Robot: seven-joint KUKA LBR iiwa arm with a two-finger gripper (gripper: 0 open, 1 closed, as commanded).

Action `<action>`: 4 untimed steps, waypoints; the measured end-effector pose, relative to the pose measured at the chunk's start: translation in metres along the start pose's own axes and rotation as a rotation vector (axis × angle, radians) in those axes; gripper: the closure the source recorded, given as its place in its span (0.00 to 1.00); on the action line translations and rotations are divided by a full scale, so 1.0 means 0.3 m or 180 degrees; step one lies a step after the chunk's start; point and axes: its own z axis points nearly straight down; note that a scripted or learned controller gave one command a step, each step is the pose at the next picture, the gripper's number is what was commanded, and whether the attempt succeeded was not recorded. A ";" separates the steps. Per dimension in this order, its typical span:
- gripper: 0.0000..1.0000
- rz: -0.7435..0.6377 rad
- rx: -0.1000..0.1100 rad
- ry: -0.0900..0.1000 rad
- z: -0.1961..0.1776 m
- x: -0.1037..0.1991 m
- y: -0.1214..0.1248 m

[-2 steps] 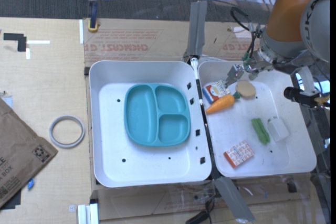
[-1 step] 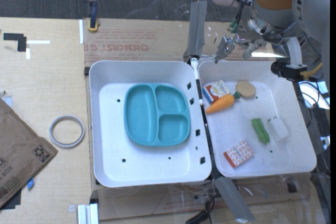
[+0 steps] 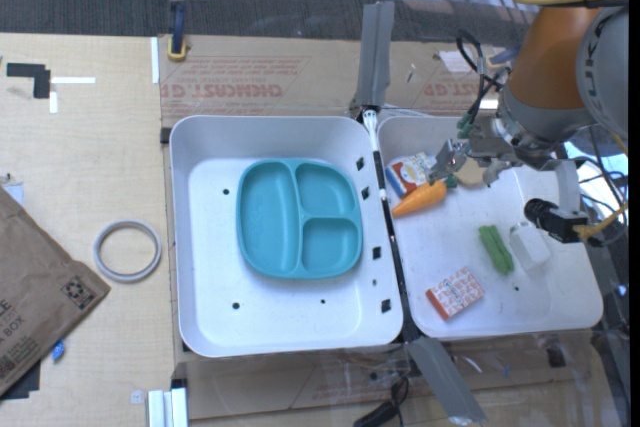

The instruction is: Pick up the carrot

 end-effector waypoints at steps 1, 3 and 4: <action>0.00 -0.0005 -0.0008 0.0004 0.331 -0.051 -0.057; 0.00 0.0627 0.0012 -0.0001 0.334 -0.044 0.225; 0.00 0.0626 0.0007 0.0000 0.332 -0.043 0.227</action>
